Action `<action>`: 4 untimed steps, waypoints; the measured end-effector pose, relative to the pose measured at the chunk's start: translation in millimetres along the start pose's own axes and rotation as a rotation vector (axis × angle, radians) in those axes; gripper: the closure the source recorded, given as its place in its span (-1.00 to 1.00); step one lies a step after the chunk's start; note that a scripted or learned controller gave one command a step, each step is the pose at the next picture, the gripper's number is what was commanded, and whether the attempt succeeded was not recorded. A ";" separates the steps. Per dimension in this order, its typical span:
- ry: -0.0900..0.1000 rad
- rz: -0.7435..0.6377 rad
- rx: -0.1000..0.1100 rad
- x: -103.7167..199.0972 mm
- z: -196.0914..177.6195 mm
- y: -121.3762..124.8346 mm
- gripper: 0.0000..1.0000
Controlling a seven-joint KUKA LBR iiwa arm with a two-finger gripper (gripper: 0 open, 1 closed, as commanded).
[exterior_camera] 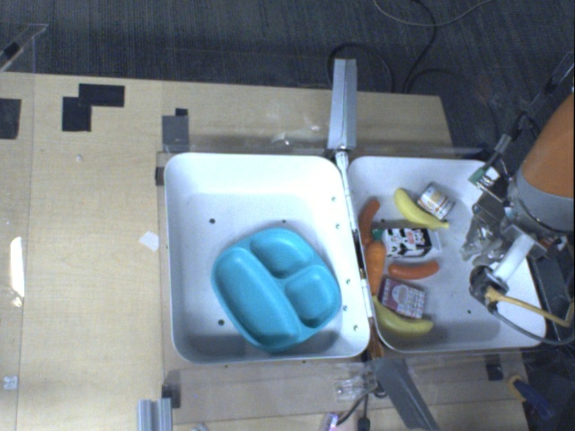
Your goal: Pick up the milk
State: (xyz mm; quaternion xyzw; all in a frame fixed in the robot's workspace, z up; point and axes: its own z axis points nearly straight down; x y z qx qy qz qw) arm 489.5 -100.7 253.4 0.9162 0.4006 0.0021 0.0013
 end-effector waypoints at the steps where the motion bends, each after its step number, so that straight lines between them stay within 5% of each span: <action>1: -0.002 0.319 0.002 8.9 9.5 -10.2 1.00; 2: -0.004 0.615 0.004 -11.3 31.7 6.9 1.00; 4: -0.003 0.615 0.003 3.9 31.4 -6.1 1.00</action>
